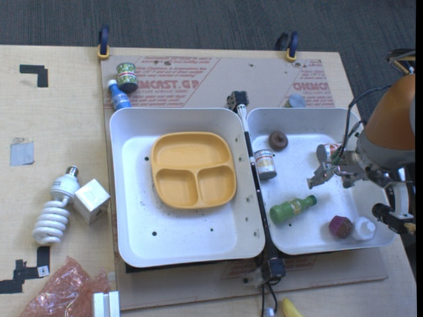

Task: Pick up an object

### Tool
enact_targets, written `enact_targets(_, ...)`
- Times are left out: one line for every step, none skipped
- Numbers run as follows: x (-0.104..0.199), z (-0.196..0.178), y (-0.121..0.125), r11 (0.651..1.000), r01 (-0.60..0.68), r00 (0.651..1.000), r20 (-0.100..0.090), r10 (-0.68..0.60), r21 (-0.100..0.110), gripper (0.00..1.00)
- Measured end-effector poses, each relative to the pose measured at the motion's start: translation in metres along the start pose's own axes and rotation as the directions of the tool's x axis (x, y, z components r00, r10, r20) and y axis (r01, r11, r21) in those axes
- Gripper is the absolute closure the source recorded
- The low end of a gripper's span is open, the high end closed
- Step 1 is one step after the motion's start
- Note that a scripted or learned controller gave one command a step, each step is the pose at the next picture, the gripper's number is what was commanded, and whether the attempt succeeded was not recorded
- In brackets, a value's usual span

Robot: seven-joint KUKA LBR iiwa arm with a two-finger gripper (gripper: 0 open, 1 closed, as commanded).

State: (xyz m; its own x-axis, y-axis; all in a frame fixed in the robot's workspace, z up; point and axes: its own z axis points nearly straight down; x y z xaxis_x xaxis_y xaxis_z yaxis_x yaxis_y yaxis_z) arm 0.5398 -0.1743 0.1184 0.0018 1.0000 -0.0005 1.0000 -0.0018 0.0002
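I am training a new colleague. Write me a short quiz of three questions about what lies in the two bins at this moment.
1. True or false: the yellow tray lies in the left bin.
2. Which thing lies nearest the gripper in the right bin? A) green bottle B) brown ring C) small can
3. Fill in: beside the purple object, near the bin's right corner, lies a white ____.

Key: 1 true; 2 A; 3 cap, as far as the view shows.
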Motion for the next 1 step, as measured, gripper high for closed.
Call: enact_targets(0.1307, -0.0742, 0.1189, 1.0, 0.003, 1.0, 0.001, -0.003, 0.0, 0.0)
